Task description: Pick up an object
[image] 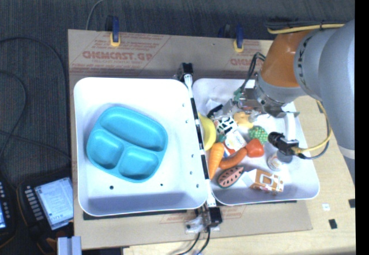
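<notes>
Gripper (pixel 249 105) low over the far end of the right shallow white plastic bin (pixel 300 186), its grasp impossible to tell. Beneath and nearer: curved yellow toy banana (pixel 207 131), tapered orange carrot (pixel 214 158), bumpy green broccoli piece (pixel 258 133). Smooth blue three-compartment plastic tray (pixel 126 142) lies in the left white bin (pixel 98 89).
</notes>
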`<state>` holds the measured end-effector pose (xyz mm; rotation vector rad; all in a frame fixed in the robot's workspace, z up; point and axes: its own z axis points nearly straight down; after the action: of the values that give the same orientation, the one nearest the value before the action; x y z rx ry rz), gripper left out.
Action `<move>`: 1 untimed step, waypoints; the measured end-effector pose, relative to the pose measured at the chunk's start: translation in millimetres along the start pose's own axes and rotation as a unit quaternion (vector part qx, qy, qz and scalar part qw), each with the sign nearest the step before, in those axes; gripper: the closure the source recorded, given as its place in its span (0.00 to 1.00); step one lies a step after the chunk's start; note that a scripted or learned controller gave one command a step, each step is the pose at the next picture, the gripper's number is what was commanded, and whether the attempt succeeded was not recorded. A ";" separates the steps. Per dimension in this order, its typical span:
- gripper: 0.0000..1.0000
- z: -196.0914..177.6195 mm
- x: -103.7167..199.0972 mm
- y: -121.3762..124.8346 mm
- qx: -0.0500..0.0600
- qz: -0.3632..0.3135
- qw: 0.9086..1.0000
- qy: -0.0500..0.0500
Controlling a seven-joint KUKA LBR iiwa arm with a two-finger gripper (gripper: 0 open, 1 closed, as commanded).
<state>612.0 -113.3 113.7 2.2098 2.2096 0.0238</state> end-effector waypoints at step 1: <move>1.00 -13.6 0.5 2.8 -0.003 0.000 1.000 0.001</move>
<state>614.5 -112.9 127.4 2.2068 2.2072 0.0324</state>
